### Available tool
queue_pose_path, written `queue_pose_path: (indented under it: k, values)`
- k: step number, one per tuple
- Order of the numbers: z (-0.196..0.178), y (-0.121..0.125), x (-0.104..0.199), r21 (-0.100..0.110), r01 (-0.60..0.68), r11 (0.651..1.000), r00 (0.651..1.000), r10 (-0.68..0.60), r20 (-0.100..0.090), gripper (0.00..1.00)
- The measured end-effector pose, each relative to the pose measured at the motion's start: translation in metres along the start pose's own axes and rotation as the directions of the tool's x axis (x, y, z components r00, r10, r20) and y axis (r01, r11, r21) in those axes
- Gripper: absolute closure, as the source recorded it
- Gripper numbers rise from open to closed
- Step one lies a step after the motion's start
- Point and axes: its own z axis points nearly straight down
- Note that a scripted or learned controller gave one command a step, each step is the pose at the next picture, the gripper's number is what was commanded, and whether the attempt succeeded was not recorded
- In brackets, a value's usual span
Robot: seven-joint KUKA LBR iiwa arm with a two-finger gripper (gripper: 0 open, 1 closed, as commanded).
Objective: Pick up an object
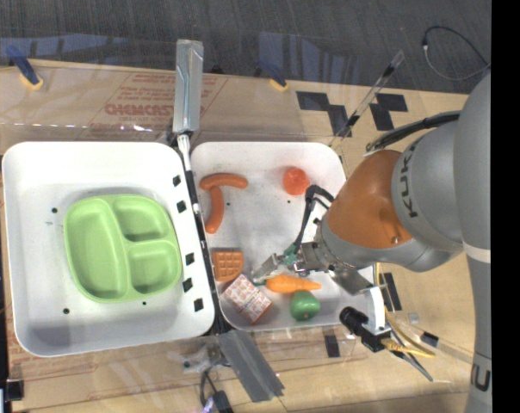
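In the right-hand shallow white bin (260, 157), the grey arm with its orange wrist band (376, 209) reaches in from the right, and its two-finger gripper (281, 267) sits low over the bin's lower half. Whether its fingers are parted or closed cannot be told from this view, and nothing is seen between them. An orange carrot-shaped toy (291, 284) lies just beside the gripper tip, with a green rounded pepper-like toy (305, 306) directly below it. To the left lie a tan waffle-patterned square (226, 263) and a red-and-white checked cube (246, 298), close together. In the bin's upper half, two orange-brown sausage-shaped toys (217, 198) lie touching at an angle, and a small red tomato-like toy (295, 180) rests well apart to their right. The left-hand white bin (27, 231) holds a light green plastic divided tray (122, 248).
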Motion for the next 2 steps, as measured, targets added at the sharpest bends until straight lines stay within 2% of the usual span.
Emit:
queue_pose_path:
  k: [1,2]
  values:
    - [-0.0095,0.0015,0.0007,-0.001,0.007,1.000,1.000,-0.007,-0.001,1.00]
    - [-0.0095,0.0015,0.0008,-0.002,0.007,1.000,1.000,-0.007,-0.001,0.00]
